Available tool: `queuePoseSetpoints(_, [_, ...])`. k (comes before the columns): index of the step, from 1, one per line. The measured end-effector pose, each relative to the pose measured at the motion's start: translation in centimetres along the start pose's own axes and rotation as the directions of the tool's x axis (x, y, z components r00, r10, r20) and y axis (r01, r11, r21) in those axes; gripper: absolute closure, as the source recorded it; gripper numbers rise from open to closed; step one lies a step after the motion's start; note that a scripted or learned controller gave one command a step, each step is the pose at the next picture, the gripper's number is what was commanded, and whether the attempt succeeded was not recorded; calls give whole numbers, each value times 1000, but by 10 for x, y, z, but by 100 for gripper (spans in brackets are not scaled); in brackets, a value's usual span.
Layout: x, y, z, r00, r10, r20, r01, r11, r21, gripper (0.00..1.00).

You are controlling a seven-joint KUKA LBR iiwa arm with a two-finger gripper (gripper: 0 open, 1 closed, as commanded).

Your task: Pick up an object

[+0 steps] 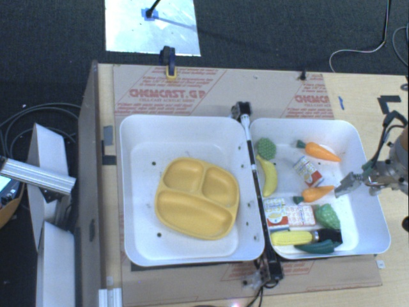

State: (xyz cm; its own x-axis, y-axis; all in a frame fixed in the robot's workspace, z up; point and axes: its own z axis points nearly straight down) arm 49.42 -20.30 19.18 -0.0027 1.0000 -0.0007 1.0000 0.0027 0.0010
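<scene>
The right bin (364,147) holds several toy foods. An orange carrot (321,151) lies at the back, with a small red-and-white can (307,170) just in front of it. A second carrot (317,193) lies mid-bin. My gripper (346,185) reaches in over the bin's right side, its tip just right of this second carrot and above a green leafy piece (328,216). Nothing is visibly held. A banana (270,176) and a green round vegetable (266,148) lie along the left wall. A red-and-white box (291,215), a corn cob (292,238) and a dark green vegetable (321,245) lie at the front.
In the left bin (137,171) sits a yellow divided plate (197,198). A black divider clamp (243,112) stands between the bins at the back. Cables (387,27) trail on the dark floor beyond the bench, and a metal rail (38,176) juts in at the left.
</scene>
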Motion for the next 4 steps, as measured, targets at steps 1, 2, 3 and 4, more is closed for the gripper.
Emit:
queuePoseSetpoints(1, [52,49,109,1000,-5,4,5,1000,-7,0])
queuePoseSetpoints(2, [50,47,97,1000,-1,0,1,1000,-2,100])
queuePoseSetpoints(3, [105,41,-13,1000,-8,-2,8,1000,-10,100])
queuePoseSetpoints(4, [174,60,-30,1000,-10,-4,10,1000,-3,100])
